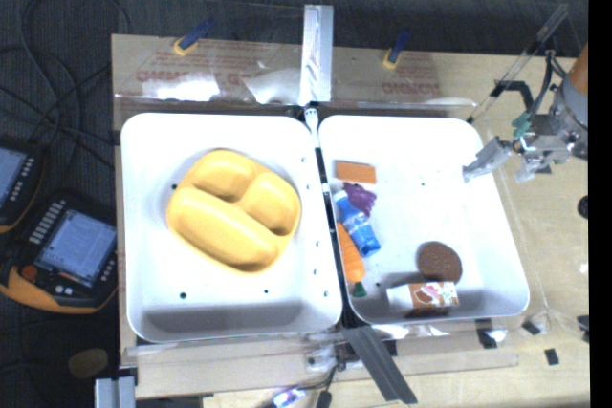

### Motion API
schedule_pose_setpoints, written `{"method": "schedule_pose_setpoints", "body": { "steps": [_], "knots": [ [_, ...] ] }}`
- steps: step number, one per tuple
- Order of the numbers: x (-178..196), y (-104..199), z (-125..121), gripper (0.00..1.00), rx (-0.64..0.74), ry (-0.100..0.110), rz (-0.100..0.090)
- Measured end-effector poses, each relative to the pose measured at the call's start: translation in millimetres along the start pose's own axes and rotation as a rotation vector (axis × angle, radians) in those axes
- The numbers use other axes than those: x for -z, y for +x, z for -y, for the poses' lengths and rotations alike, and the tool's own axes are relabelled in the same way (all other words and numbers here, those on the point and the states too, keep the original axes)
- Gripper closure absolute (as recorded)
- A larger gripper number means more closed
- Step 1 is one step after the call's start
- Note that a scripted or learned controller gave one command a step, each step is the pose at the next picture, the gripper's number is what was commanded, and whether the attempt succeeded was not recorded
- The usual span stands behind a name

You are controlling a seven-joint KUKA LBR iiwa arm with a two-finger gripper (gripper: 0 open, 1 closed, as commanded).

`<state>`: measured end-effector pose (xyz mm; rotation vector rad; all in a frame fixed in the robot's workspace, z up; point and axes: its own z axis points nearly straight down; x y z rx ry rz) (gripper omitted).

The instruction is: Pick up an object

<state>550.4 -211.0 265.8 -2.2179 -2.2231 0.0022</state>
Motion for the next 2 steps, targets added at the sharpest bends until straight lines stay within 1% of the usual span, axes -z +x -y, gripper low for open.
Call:
{"method": "schedule_pose_setpoints", "body": {
  "steps": [1,2],
  "knots": [
    [-155,9,67,0.0,0.018,0.002,-0.002],
    [-141,46,38,0.0,0.214,0.0,-0.001]
  ]
}}
